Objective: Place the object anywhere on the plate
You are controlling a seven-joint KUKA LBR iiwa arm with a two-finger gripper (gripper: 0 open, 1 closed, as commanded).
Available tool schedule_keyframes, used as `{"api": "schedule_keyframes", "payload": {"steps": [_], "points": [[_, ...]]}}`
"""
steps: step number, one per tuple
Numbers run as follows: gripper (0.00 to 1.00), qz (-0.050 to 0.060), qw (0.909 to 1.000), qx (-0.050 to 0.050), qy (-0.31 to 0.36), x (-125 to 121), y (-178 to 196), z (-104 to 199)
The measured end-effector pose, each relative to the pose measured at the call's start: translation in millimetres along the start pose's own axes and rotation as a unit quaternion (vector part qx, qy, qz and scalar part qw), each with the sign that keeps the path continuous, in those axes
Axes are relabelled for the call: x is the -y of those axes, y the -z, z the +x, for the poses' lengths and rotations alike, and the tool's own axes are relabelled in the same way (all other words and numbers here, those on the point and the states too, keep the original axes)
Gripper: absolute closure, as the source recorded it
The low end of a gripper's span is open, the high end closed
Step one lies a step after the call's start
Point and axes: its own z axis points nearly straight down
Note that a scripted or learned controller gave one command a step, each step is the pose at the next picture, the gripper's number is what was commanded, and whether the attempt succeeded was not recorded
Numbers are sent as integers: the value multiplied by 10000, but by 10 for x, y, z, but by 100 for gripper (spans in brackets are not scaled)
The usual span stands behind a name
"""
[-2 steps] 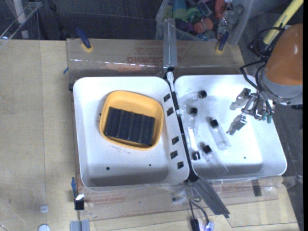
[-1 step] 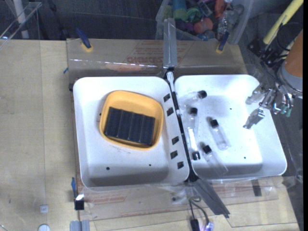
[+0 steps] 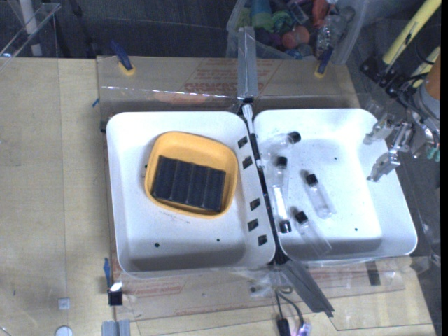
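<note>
Two white bins sat side by side on the tan counter (image 3: pixel 49 187). A yellow plate (image 3: pixel 190 148) in the left bin (image 3: pixel 133 250) held a dark ridged block (image 3: pixel 190 182), and small clear vials (image 3: pixel 315 193) lay in the right bin (image 3: pixel 392 240). I could not tell how the fingers of the gripper (image 3: pixel 389 154) stood at that bin's right rim.
</note>
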Motion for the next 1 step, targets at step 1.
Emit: {"api": "schedule_keyframes", "payload": {"steps": [1], "points": [[0,-5,9916,0,1295,-26,-29,-83]]}}
